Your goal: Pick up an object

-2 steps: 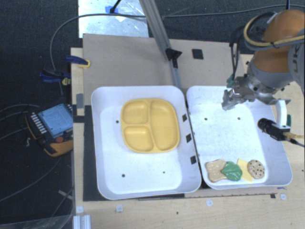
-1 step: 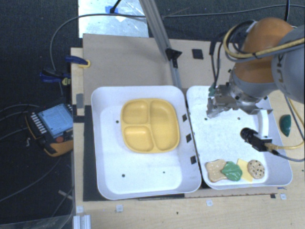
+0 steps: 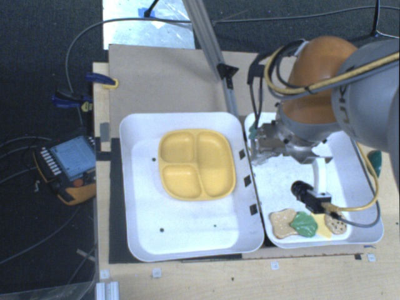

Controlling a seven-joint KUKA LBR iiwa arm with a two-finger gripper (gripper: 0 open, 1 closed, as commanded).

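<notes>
Lying flat (near corner): green leaf-shaped object (image 3: 305,224).

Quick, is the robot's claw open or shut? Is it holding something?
Two-finger gripper: cannot be told; it hangs over the right white bin's left edge.

A single fixed camera looks down at a slant from above the bench (image 3: 169,74), far enough to take in both bins: left bin (image 3: 134,186), right bin (image 3: 359,167). The arm (image 3: 350,74) enters from the right and perhaps hides part of the right bin.
</notes>
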